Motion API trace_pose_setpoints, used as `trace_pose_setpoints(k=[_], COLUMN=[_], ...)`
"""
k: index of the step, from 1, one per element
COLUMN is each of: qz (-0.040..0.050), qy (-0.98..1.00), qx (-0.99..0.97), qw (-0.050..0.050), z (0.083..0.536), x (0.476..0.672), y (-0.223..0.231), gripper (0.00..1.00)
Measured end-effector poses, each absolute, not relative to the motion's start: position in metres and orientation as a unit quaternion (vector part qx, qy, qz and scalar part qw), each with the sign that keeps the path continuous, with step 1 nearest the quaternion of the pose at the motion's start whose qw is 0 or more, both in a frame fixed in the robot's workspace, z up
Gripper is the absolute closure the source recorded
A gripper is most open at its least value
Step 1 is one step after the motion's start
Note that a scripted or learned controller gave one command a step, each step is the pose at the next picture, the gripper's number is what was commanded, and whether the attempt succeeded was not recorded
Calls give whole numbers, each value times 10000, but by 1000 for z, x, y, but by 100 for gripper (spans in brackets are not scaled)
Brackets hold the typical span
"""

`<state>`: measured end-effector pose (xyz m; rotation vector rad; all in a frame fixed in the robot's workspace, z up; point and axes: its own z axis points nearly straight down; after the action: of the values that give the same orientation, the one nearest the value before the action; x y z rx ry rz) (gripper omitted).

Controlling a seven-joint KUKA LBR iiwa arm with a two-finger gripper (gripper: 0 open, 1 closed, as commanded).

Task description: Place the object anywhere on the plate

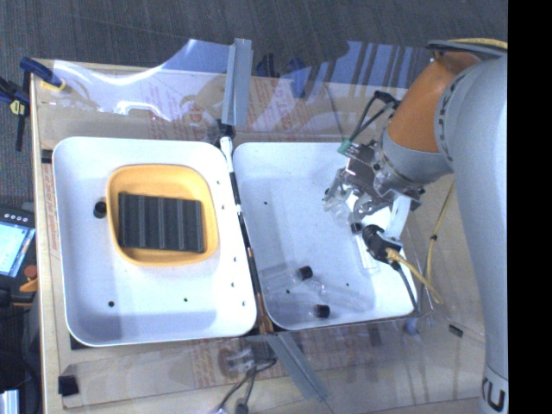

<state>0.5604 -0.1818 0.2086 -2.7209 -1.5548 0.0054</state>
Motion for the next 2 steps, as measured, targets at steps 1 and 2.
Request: trace_pose_setpoints(k=[1,2], qz=[17,22], qy=[-4961,-4806], qx=[-8683,-8770], qw=[39,27], z=[209,196], x=[560,559], y=[-182,-122], gripper=[0,0])
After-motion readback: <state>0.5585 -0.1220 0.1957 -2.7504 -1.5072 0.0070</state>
